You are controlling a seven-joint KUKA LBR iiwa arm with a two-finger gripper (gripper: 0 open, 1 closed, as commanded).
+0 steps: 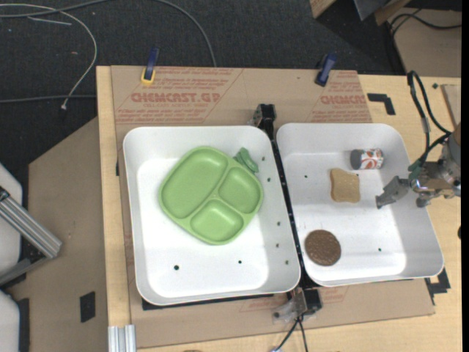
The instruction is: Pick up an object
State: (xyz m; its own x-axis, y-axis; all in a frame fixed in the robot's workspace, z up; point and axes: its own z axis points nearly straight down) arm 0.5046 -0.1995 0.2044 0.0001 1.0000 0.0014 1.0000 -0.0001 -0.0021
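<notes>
The right bin [410, 259] holds three things: a small grey and red can [366, 159] lying on its side at the back, a tan block [344, 185] just in front of it, and a flat brown disc [322, 246] near the front left. My gripper [406, 196] hangs over the bin's right side, to the right of the tan block and apart from it. Its fingers [388, 193] are spread open with nothing between them.
The left bin [146, 262] carries a green divided plate [211, 194] and a small green piece [247, 160] at the plate's back right edge. Black clips [264, 114] join the bins at the middle. Cables run beside the arm at the right.
</notes>
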